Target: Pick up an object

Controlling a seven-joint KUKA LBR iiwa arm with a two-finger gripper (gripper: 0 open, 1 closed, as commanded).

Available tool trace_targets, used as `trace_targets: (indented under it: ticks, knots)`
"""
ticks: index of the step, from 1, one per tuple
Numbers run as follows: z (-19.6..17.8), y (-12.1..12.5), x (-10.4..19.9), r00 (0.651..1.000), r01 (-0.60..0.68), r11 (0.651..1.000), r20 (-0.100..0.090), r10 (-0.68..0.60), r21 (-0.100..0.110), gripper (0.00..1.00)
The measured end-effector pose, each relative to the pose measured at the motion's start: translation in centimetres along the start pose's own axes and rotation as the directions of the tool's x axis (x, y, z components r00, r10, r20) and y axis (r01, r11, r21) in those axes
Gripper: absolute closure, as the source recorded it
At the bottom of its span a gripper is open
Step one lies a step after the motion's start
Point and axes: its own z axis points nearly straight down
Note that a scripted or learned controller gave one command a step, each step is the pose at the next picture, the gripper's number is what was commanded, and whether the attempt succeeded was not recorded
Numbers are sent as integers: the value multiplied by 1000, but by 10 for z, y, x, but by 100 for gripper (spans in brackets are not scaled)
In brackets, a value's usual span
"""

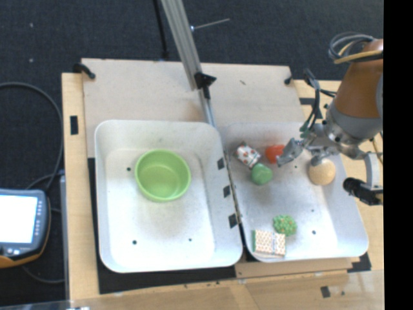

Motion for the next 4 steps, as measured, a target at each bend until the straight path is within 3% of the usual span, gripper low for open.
trace_targets:
  ticks: [1, 3, 4]
  knots:
    - [0, 0, 0, 1000, -1, 1000, 0, 1, 0, 0]
    - [105, -6, -15, 1000, -4, 1000, 2, 4, 6, 0]
    - [108, -6, -16, 1000, -5, 1000, 2, 5, 2, 0]
